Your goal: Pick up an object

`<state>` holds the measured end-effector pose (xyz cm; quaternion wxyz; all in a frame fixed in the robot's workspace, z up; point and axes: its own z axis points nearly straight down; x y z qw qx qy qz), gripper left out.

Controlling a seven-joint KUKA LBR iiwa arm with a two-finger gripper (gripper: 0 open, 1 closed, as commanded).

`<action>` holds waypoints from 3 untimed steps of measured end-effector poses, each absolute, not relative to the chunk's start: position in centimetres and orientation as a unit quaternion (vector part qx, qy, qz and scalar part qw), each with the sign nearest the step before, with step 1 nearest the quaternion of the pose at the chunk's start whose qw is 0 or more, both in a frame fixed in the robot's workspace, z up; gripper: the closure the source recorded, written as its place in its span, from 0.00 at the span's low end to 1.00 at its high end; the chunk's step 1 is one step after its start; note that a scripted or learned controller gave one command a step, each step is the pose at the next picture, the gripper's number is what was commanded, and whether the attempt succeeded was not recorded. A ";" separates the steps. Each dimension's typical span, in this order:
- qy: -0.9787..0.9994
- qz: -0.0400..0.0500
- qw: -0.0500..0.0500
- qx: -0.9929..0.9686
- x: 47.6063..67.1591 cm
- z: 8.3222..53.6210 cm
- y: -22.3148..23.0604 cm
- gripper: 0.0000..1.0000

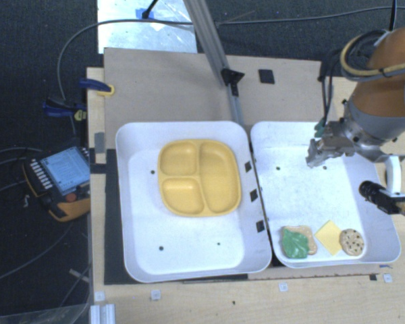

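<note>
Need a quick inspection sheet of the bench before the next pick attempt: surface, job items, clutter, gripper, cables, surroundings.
Surface: tan bench board bearing the left bin and right bin, side by side.
Job's things: green-topped toast piece, yellow cheese slice and round cookie in a row at the right bin's near edge; yellow divided plate in the left bin.
Clutter: nothing seen in the bins beyond these.
Gripper: gripper over the right bin's upper part, away from the food; finger state cannot be told.
Cables: black cables on the dark floor at left; one runs along the top.
Surroundings: blue-screened handheld device on the floor; clamps at the board's left edge.
</note>
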<state>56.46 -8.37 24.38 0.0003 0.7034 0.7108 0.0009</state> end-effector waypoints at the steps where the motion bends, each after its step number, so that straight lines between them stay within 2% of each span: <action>1: 0.710 0.001 0.000 0.704 57.3 23.6 -3.4 1.00; 3: 0.710 0.001 0.001 0.705 60.0 22.1 5.5 1.00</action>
